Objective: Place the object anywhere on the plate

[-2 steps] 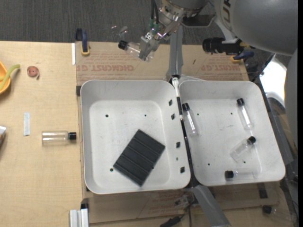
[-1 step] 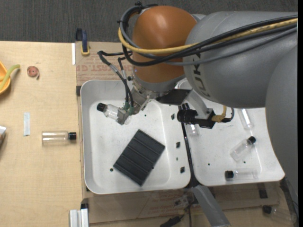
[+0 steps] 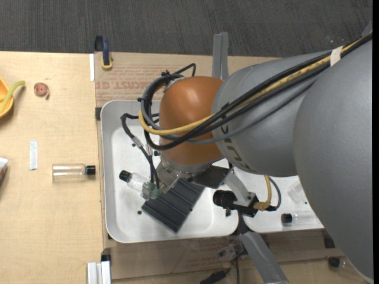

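Note:
My arm reaches in from the right and its orange wrist band [image 3: 186,120] hangs over the left white bin [image 3: 112,158]. Below the band, the black gripper [image 3: 170,207] sits low over the bin's front half. A small clear bottle with a black cap [image 3: 133,181] lies in the bin just left of the gripper, close to its upper left corner; I cannot tell whether they touch. The arm covers most of the bin floor.
Another clear bottle with a black cap [image 3: 73,170] lies on the wooden bench left of the bin, near a small white strip [image 3: 33,155]. A yellow-orange object [image 3: 5,97] and a small red disc [image 3: 40,89] sit at the far left. A small dark item [image 3: 287,219] rests in the right bin [image 3: 308,222].

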Robot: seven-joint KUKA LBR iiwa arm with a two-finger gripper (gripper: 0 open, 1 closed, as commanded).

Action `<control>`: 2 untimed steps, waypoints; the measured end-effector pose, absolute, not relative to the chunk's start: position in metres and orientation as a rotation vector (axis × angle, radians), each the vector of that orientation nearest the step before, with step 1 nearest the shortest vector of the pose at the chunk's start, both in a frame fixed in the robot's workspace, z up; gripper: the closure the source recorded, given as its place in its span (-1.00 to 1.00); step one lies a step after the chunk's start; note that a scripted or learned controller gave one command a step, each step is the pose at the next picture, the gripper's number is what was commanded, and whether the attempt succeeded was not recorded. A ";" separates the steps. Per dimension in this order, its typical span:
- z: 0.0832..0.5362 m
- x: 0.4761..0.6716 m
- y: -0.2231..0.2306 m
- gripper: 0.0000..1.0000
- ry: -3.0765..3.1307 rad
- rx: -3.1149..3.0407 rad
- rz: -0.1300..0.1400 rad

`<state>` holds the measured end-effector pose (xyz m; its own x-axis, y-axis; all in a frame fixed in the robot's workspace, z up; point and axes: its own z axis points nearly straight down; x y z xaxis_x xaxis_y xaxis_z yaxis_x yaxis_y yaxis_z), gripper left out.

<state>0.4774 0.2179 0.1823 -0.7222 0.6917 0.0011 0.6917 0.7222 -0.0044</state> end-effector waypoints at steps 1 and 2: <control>0.441 0.479 0.203 1.00 -3.007 -0.913 0.001; 0.318 0.478 0.228 1.00 -3.037 -0.799 0.003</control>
<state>0.4783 0.2284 0.3181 -0.8707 0.4919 0.0003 0.4919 0.8707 -0.0022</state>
